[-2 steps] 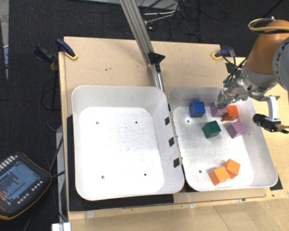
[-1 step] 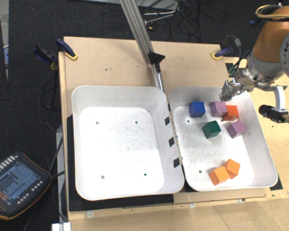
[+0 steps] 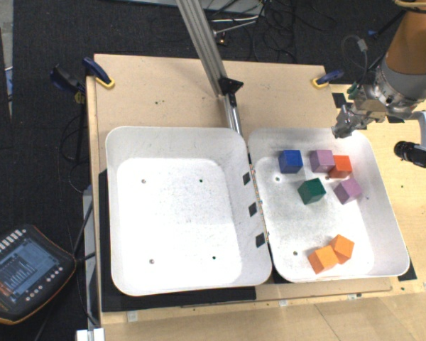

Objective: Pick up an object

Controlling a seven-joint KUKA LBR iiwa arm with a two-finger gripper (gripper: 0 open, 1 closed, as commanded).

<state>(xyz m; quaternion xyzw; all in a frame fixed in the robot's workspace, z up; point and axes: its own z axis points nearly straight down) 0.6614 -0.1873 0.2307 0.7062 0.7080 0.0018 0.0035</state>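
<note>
The right bin [image 3: 383, 212] holds several small blocks. A blue cube [image 3: 290, 160] and a green cube [image 3: 312, 190] lie toward its middle. Beside them are a purple block [image 3: 321, 160], an orange block [image 3: 341, 165] and another purple block [image 3: 348, 189]. Two orange blocks [image 3: 331, 253] touch each other near the front. My gripper [image 3: 343, 128] hangs over the bin's far right corner, up and right of the orange block, with nothing visible in it. Its fingers are too dark and small to read.
The left bin [image 3: 128, 155] lies beside the right one on the wooden bench. A slanted metal pole [image 3: 202, 38] reaches down to the gap between the bins. Clamps sit at the bench's far corners [image 3: 99, 73]. A teach pendant [image 3: 21, 268] lies at lower left.
</note>
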